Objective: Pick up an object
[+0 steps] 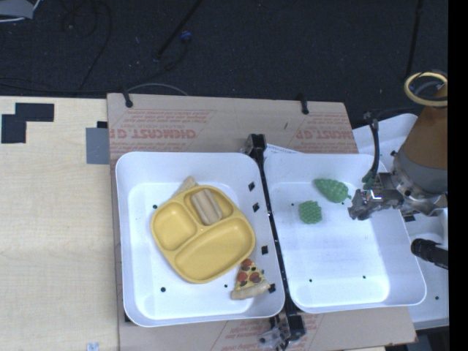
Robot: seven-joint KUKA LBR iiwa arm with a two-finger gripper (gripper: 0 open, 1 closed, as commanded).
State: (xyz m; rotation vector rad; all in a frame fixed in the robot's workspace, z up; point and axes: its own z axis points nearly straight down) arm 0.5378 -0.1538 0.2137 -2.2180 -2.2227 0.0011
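Note:
Two green objects lie in the right bin [344,284]: a bumpy oval piece [332,189] near the back and a round knobbly one [310,212] just left of it. My gripper [360,205] hovers over the right bin's right side, a short way right of both green pieces and touching neither. Nothing shows between its fingers. The arm reaches in from the right edge with its orange band above the wrist.
The left bin [139,269] holds a yellow divided plate [201,241] with a hot dog [206,206] in one compartment. A pizza slice toy [249,279] lies at that bin's front right. A black divider [267,225] separates the bins.

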